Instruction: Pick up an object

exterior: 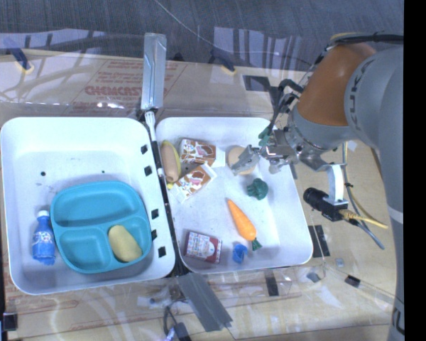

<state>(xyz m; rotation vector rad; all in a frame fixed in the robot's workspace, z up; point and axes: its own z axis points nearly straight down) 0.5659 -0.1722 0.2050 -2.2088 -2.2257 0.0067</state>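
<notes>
Gripper (250, 155) sits on the tan round object (239, 159) just above the green broccoli toy (256, 188); can't tell its state. Probably light, rigid; pinch across its sides.

Orange carrot (241, 219) (green-stemmed), lying slantwise on the right bin's (287, 222) floor.

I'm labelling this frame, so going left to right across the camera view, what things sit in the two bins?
Blue bottle → teal tray → yellow potato → hot dog bun → red packet → blue block → green broccoli.
</notes>
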